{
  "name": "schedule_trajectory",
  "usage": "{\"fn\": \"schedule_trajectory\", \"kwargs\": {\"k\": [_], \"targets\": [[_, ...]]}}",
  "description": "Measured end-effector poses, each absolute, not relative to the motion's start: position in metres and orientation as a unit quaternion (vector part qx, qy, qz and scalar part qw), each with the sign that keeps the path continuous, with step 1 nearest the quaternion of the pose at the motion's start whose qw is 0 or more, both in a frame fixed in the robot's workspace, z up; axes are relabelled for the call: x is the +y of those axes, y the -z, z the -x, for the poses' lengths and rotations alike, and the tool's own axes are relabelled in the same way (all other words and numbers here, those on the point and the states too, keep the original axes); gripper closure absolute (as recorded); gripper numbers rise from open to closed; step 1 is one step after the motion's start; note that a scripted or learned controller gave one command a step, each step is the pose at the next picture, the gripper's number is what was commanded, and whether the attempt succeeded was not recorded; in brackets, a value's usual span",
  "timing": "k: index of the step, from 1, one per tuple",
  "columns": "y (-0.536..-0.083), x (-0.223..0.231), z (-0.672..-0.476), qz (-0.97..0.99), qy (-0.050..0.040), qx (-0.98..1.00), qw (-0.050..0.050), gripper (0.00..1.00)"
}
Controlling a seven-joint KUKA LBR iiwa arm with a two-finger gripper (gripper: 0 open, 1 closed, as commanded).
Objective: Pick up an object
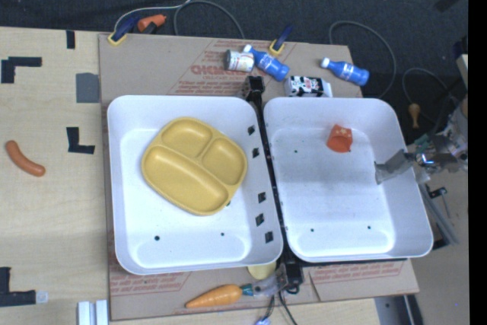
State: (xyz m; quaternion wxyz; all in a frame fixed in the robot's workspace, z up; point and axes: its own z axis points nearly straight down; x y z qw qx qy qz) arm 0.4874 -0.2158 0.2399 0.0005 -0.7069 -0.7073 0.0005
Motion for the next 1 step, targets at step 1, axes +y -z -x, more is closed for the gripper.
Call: {"fn": "schedule_trajectory", "kwargs": {"k": [1], "targets": [[-0.0787,-0.2211,-0.5208,0.706,0.0,-0.708,-0.004,0.0]]}}
